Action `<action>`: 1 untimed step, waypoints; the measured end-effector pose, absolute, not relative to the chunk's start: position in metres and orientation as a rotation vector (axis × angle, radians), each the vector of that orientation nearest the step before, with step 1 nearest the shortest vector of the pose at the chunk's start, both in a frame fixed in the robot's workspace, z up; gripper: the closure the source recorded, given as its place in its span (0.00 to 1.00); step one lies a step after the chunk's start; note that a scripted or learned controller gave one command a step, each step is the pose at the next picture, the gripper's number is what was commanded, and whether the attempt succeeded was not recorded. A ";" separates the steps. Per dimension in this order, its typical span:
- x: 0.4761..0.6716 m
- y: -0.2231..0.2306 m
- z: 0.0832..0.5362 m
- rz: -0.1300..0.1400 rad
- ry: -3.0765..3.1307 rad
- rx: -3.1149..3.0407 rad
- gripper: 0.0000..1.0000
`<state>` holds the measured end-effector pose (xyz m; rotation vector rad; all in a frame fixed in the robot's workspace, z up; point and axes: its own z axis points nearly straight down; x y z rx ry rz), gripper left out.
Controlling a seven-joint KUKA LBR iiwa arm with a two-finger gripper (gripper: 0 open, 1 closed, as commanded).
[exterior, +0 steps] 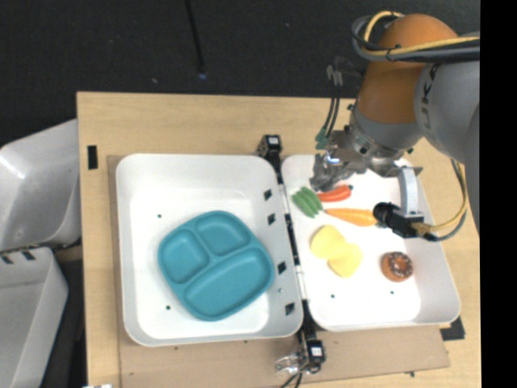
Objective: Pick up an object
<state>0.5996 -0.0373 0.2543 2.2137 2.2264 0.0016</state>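
My gripper (327, 170) hangs low over the back left part of the right bin (432, 293). Just in front of it lies a small red pepper (336, 192), and whether the two touch I cannot tell. A green piece (307, 201) lies to the left of the pepper, against the bin's left wall. An orange carrot (351, 215) lies right in front of the pepper. Two yellow pieces (336, 250) sit mid-bin, with a brown doughnut (397, 266) to their right.
The left bin (137, 192) holds a blue divided plate (214, 263). The arm's grey and orange body (404, 71) looms over the right bin's back edge. Bare white floor shows along the right bin's front.
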 end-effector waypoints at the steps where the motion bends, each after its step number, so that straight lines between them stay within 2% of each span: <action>1: 0.614 0.013 0.261 0.004 2.228 2.213 1.00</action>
